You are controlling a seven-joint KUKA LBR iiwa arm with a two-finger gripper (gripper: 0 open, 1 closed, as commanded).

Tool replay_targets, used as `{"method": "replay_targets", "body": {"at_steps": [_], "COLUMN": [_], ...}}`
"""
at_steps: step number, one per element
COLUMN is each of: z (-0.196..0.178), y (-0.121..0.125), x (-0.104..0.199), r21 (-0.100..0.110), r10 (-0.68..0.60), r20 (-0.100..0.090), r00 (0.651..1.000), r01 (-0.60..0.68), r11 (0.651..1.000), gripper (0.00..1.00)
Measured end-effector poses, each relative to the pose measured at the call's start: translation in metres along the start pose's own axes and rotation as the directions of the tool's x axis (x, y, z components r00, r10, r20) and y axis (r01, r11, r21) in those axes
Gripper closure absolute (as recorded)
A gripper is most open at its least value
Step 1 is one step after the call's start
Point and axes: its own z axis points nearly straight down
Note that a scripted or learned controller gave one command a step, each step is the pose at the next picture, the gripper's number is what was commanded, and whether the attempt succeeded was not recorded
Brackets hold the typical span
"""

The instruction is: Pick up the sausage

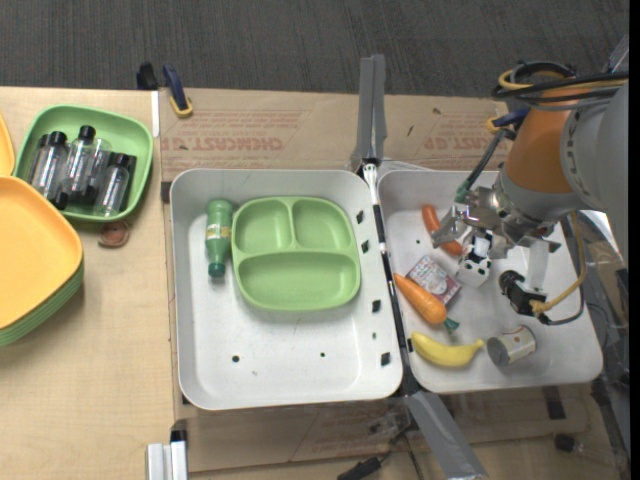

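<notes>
Nearest the camera, at the bottom of the right bin [575, 363], lies a yellow banana [447, 350], and just beside it to the right sits a small grey metal can [512, 346] on its side. A little farther back is an orange carrot [421, 299] with a green tip, and touching it is a small pink packet [435, 276]. In the left bin [190, 348] there is a green plate [296, 251] with three parts, and a green bottle [217, 236] lies just beside it on the left. Back in the right bin, a little black and white toy [476, 261] stands near the middle. The sausage [432, 219] is the small reddish thing farther back, near the left wall of that bin, close to the divider between the two bins. The gripper [452, 236] hangs low right over that spot, reaching in from the grey arm [560, 158] with the orange band. It is too jumbled there to see the fingers well, so I cannot tell if they are wide, narrow, or closed on something. The sausage looks like it is lying on the bin floor, so I think the job is not done yet. The arm is in the right place, but the grab and the lift are both left to do. Far off on the left of the bench [90, 408] sit some orange plates [35, 258] and a green tray [85, 163] of little dark bottles.
</notes>
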Motion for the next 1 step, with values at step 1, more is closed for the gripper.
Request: {"method": "replay_targets", "body": {"at_steps": [1], "z": [0.0055], "y": [0.0219], "x": [0.0173], "r21": [-0.014], "r10": [-0.07], "r20": [0.005], "r00": [0.997], "r01": [0.071], "r11": [0.997], "gripper": [0.0]}}
